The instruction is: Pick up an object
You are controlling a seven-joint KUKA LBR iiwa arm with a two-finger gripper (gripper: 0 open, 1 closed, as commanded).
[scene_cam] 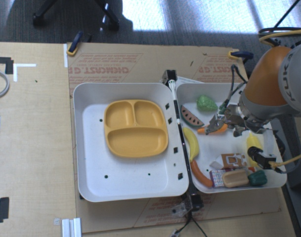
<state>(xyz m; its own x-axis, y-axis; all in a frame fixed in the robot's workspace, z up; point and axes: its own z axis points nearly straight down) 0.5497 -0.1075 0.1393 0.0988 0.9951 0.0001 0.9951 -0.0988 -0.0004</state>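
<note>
The grey two-finger hand [220, 124] is lowered into the right-hand shallow white bin [275, 181], just over a small orange carrot-like piece [209, 129]. Whether the hand is spread cannot be told. The grasp step is judged underway; next, closure and a lift are needed.

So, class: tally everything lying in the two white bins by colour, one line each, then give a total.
Yellow: 3, divided plate, banana, yellow item
Green: 2, leafy toy, dark green item
Orange: 2, carrot, sausage
Red: 1, watermelon slice
Tan: 1, bread
Printed packets: 2
Total: 11
</note>
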